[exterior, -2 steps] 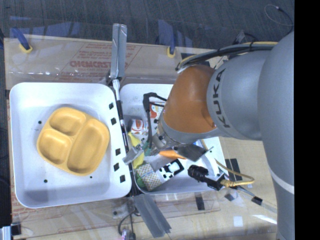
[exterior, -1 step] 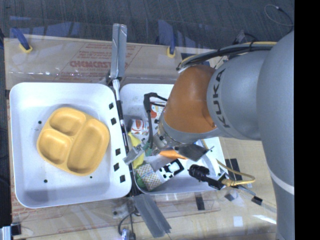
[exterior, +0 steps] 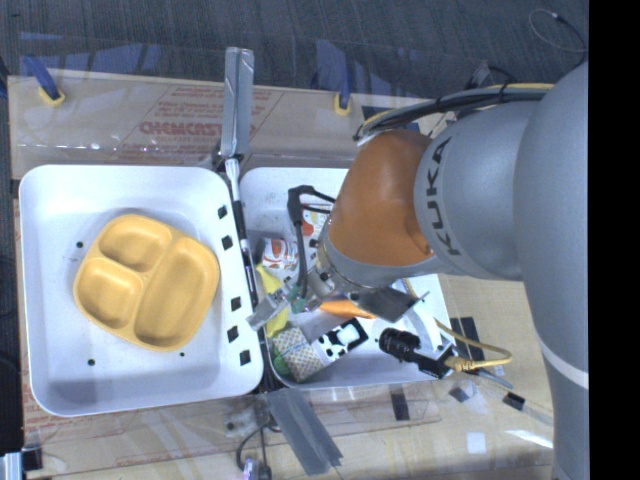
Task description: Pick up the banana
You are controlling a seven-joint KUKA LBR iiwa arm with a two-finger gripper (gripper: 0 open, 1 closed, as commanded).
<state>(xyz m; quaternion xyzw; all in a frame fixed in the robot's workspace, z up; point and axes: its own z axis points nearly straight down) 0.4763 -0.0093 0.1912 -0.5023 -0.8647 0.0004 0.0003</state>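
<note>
Two bins side by side; divided plate (exterior: 145, 281) in left bin (exterior: 50, 368). Arm (exterior: 470, 208) over right bin (exterior: 262, 190), above heaped clutter; banana (exterior: 272, 280) near dividing wall.

The arm (exterior: 480, 198), running off the right edge of the frame, covers most of the right bin (exterior: 262, 190), hiding its middle and upper right. The pincer (exterior: 300, 303) is largely buried under the orange wrist band (exterior: 378, 203); how its fingers stand cannot be told. Only a yellow sliver of the banana (exterior: 272, 279) peeks out left of the wrist. The counter (exterior: 150, 118) is cut off at the left and bottom edges.
</note>
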